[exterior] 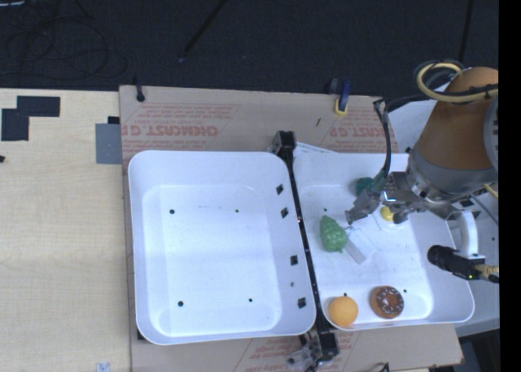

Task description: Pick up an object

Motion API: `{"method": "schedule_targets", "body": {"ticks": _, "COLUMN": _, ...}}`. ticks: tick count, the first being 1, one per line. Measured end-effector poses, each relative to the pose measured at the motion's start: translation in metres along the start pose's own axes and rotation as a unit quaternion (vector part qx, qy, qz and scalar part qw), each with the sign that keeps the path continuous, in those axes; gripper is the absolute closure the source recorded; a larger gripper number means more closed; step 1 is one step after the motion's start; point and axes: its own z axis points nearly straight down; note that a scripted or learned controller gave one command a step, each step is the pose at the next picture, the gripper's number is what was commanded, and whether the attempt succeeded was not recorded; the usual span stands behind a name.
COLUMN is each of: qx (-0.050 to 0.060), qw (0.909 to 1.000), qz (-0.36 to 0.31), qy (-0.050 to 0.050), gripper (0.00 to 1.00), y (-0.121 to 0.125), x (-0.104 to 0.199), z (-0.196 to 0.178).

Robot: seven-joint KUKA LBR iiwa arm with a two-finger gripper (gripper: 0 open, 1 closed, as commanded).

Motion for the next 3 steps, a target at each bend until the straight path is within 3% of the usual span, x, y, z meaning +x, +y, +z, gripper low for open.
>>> {"method": "schedule_targets", "body": {"ticks": 1, "qx": -0.001, "qw": 1.0000, "qz": 0.001, "qy": 0.000, "gripper": 0.00, "y": 0.001, "x": 0.014, "z": 0.103}}
{"method": "schedule_targets", "body": {"ticks": 2, "qx": 0.001, "qw": 1.0000, "qz": 0.004, "qy": 0.000, "gripper": 1.00, "y": 0.000, "x": 0.013, "z": 0.096}}
{"method": "schedule_targets", "body": {"ticks": 3, "qx": -0.007, "qw": 1.0000, "qz": -0.002, "qy": 0.000, "gripper": 1.00, "y": 0.015, "x": 0.052, "z": -0.035}}
